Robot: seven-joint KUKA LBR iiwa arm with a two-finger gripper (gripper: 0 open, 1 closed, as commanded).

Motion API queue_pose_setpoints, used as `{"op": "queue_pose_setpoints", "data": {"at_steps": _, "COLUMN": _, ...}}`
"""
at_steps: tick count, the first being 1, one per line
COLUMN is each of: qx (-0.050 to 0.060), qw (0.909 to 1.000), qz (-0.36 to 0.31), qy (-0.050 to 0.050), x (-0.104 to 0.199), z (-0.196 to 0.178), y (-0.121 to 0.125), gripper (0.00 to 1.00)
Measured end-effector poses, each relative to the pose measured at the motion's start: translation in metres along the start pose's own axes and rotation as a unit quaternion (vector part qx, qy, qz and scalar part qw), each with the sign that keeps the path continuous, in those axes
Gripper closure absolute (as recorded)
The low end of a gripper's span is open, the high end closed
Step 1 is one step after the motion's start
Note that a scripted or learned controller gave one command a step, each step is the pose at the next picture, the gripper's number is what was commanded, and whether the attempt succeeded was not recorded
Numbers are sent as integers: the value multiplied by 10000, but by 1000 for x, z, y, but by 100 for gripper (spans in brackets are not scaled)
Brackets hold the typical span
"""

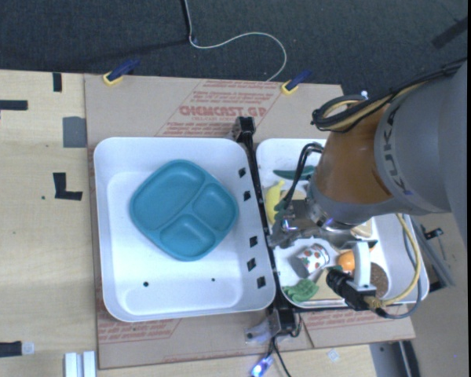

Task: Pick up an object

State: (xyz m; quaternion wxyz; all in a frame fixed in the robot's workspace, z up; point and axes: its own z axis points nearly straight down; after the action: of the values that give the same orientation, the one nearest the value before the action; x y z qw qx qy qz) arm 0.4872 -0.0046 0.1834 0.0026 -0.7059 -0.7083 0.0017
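The left bin (110, 210) holds a blue divided plate (184, 209); the right bin (404, 293) holds small mixed objects (310, 259), a green piece (301, 291) nearest its front. The gripper (292, 228) hangs low over those objects; its grip cannot be told.

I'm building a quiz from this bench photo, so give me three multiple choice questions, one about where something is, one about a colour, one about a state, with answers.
1. Where does the blue divided plastic tray lie?
A. in the left white bin
B. in the right white bin
C. on the cardboard sheet

2. What colour is the band above the arm's wrist?
A. green
B. orange
C. purple

3. How does the blue tray rest?
A. standing on edge
B. upside down
C. flat, compartments up

Answers: 1 A, the tray sits inside the left bin's walls. 2 B, the band above the wrist is orange. 3 C, its three compartments face the camera.
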Motion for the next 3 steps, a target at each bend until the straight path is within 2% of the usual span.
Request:
{"op": "queue_pose_setpoints", "data": {"at_steps": 1, "qx": -70, "qw": 10000, "qz": -8, "qy": -3, "x": 19, "z": -84, "y": 32, "gripper": 100}}
{"op": "queue_pose_setpoints", "data": {"at_steps": 2, "qx": -5, "qw": 10000, "qz": 3, "qy": -6, "x": 50, "z": -65, "y": 7, "gripper": 100}}
{"op": "queue_pose_setpoints", "data": {"at_steps": 3, "qx": -14, "qw": 10000, "qz": 10, "qy": -7, "x": 49, "z": -66, "y": 8, "gripper": 0}}
